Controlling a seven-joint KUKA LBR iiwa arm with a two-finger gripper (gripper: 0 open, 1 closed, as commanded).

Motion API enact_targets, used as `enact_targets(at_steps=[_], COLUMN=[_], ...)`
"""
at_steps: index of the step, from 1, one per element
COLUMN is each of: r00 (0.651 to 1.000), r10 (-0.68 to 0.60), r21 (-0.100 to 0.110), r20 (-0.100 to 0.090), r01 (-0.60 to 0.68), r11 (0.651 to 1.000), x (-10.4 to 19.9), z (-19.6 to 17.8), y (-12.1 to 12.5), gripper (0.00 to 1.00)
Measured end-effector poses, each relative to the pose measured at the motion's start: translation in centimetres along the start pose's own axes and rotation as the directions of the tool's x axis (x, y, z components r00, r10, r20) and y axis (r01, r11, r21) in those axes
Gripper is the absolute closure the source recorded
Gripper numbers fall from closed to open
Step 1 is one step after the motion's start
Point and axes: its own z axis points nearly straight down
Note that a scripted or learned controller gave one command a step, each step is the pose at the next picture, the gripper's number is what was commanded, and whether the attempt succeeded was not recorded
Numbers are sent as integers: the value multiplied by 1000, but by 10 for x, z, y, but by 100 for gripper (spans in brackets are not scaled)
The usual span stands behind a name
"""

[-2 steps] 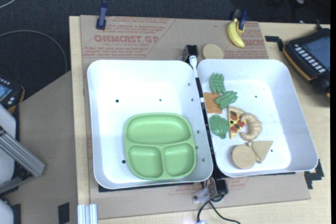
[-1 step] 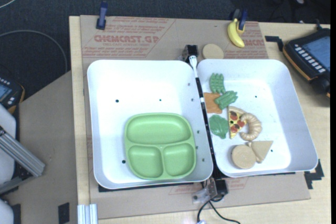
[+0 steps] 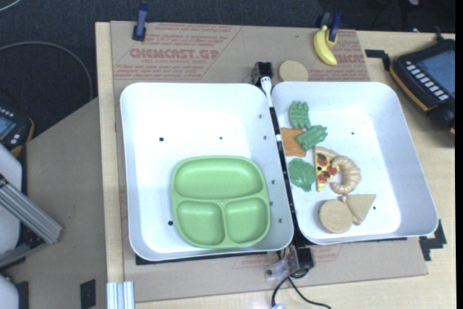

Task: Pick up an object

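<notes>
The right bin [image 3: 387,155] holds several toy foods along its left side: two green leafy pieces [image 3: 299,114] [image 3: 312,135], an orange cracker [image 3: 292,142], another green leaf [image 3: 302,174], a pizza slice [image 3: 325,167], a tan ring-shaped pastry [image 3: 347,173], a round tan biscuit [image 3: 334,216] and a tan wedge [image 3: 360,207]. In the left bin [image 3: 145,148] a green divided plate [image 3: 220,200] lies at the front.
A yellow banana [image 3: 325,46] and a round tan disc [image 3: 293,72] lie on the cardboard behind the right bin. Blue clamps [image 3: 140,21] hold the board's rear edge. A handheld pendant [image 3: 432,76] rests at the far right.
</notes>
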Motion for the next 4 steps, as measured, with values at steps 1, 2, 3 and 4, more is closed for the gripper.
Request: enact_targets(at_steps=[1, 2, 3, 4], r00=[1000, 1000, 1000, 1000], r10=[-1, -1, -2, -3], r21=[-5, -9, -14, -19], r20=[4, 7, 10, 14], r01=[1, 1, 2, 3], r11=[1000, 1000, 1000, 1000], x=[-1, -1, -2, -2], z=[-11, -22, -33, -44], y=[1, 2, 3, 4], gripper=[100, 100, 100, 100])
